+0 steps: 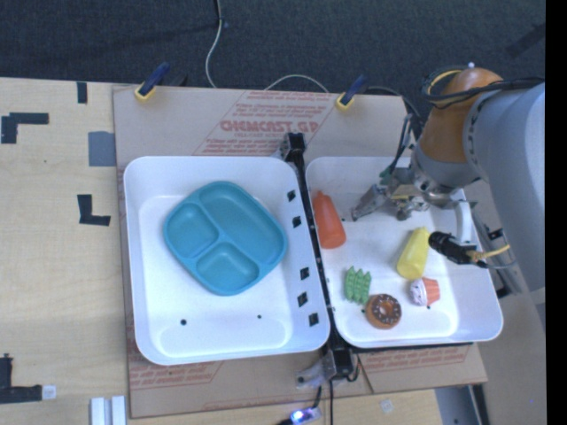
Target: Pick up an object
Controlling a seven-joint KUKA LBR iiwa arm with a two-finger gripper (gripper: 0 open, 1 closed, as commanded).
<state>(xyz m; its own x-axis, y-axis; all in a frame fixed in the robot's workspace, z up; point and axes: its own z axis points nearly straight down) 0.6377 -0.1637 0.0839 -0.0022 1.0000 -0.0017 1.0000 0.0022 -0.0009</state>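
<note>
Dark carpet borders a light wooden bench (53, 264) on which I see a sheet of printed cardboard (257, 127) held by two blue-and-yellow clamps (152, 80) at its far edge. Two shallow white bins sit side by side on the cardboard, joined by a black divider strip. Left bin (146, 326): a teal compartment plate (225, 235) lies tilted near its middle. Right bin (478, 321): an orange bottle-shaped object (328, 221) lies just beside the divider; a small green toy (357, 284) lies nearer the front, with a brown sprinkled doughnut (384, 310) just beside it; a yellow object (413, 252) lies toward the right, and a small red-and-white piece (425, 291) sits just in front of it.

From my station I see the grey arm (509, 166), with its orange band, reaching in from the right over the far part of the right bin. Its gripper (376, 200) hangs above bare bin floor between the orange object and the yellow one. Its fingers appear spread, with nothing between them.
</note>
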